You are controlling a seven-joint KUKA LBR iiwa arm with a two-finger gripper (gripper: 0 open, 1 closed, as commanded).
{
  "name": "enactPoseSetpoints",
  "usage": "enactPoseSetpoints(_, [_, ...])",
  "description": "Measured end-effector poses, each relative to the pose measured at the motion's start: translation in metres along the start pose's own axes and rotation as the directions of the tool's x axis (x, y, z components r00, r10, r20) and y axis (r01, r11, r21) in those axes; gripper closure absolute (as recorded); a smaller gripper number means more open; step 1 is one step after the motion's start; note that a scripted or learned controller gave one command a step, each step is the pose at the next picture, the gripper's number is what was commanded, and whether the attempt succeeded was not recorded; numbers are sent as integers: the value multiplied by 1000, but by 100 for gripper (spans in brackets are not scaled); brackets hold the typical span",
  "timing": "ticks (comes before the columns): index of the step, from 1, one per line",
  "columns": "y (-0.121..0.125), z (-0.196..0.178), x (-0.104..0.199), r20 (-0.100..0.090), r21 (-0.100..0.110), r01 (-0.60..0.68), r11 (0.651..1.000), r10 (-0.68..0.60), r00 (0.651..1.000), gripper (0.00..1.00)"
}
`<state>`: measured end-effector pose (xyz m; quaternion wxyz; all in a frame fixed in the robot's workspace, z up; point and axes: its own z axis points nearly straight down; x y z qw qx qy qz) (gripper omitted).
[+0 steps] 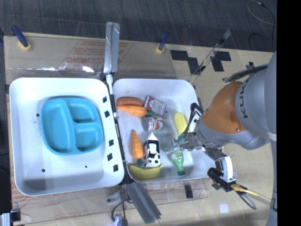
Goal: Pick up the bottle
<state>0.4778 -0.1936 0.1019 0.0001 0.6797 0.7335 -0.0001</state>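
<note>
A small green bottle [178, 162] lies on its side near the front wall of the right-hand bin [188, 86], its pale cap end toward the gripper [183, 142], which hangs just above and beside it; whether the gripper is released or clenched cannot be told from this angle. No label on the bottle is legible. Left of it stand a black-and-white cow-patterned carton [151, 154] and a banana [145, 171], with two carrots [136, 145], a corn cob [180, 122], a can [152, 123] and a sausage [129, 101] beyond. The arm [235, 112] bears partial lettering, "KU". A blue divided tray [71, 124] sits in the left bin [28, 173].
</note>
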Motion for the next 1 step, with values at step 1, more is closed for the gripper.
enactPoseSetpoints(1, [1, -95, 22, -1, 2, -298, 955, 298, 955, 100])
